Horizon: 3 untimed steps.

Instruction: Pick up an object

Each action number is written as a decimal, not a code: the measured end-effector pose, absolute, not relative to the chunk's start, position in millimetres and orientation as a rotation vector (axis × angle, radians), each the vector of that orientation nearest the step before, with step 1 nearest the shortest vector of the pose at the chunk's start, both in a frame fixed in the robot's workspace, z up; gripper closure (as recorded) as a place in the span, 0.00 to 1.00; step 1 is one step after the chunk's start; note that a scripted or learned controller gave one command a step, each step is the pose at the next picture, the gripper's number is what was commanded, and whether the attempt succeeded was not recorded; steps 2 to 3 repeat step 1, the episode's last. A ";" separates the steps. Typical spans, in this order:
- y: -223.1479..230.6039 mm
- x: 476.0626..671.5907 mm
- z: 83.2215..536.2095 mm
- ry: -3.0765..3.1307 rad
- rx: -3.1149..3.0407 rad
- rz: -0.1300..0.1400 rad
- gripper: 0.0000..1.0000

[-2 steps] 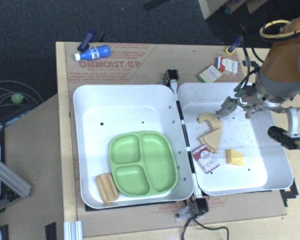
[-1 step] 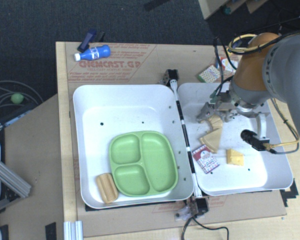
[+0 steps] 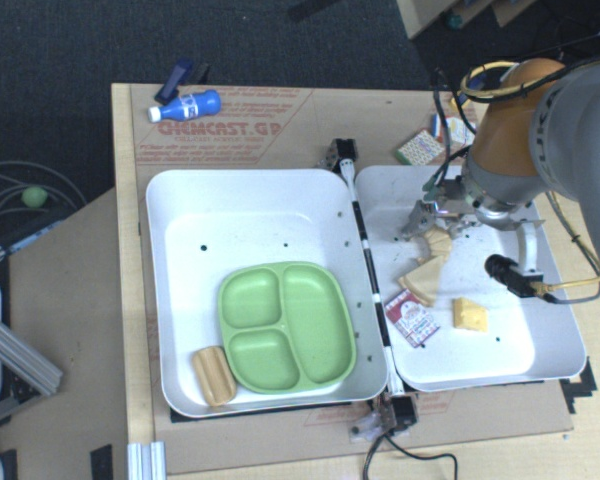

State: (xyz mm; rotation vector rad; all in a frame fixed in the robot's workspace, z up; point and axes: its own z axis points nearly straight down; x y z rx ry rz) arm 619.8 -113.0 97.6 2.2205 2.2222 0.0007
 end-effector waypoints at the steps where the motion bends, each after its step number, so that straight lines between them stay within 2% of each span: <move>1: -24.6 594.4 185.9 2.224 2.218 0.005 1.00; 3: -24.6 594.4 185.9 2.224 2.218 0.005 1.00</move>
